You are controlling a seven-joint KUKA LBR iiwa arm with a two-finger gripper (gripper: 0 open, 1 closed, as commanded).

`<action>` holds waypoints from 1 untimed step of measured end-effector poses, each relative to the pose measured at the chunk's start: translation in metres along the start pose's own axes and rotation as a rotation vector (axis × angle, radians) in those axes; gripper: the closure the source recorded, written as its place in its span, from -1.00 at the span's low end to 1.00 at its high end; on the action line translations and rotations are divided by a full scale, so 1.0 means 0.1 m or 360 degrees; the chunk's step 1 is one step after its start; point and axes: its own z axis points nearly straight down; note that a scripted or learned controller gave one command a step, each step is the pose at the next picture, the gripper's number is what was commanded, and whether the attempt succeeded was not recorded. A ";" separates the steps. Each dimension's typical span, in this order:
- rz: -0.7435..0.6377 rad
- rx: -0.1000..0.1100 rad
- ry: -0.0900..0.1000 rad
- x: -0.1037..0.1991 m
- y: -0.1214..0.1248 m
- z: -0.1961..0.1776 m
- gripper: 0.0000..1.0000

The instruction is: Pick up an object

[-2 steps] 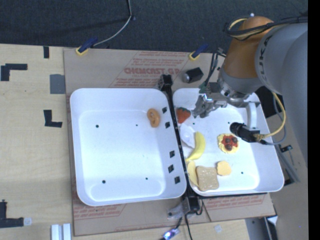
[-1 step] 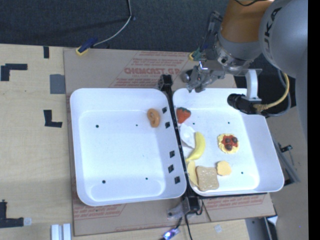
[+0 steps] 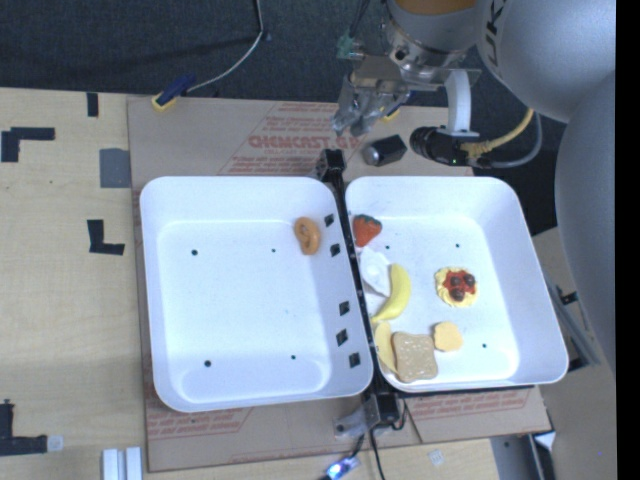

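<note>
Two shallow white plastic bins sit side by side on a brown cardboard sheet (image 3: 290, 138) printed with red lettering, which lies on a pale wooden bench top (image 3: 60, 268) marked with dark grey and black tape shapes. Behind the bench hangs a dark fabric backdrop (image 3: 130, 18), with a thin cable (image 3: 258, 13) dropping across it to a blue and yellow clip (image 3: 172, 92) at the bench edge.

Taking the black clipped seam (image 3: 343, 268) between the bins as landmark: the left bin (image 3: 200, 368) holds a small orange-brown pastry piece (image 3: 307, 233) just left of the seam. The right bin (image 3: 500, 218) holds a red strawberry (image 3: 367, 229) just right of it, then a yellow banana (image 3: 397, 293), a tan slice of toast (image 3: 415, 356), a yellow cheese cube (image 3: 448, 337) and a round tart topped with dark berries (image 3: 457, 285) farther right.

The metal two-finger gripper (image 3: 352, 123) hangs above the cardboard beyond the seam's far end, outside both bins, nothing visible between its fingers; how wide they stand cannot be told.
</note>
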 end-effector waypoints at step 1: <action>0.0015 0.0035 -0.0007 0.06 -0.38 1.04 1.00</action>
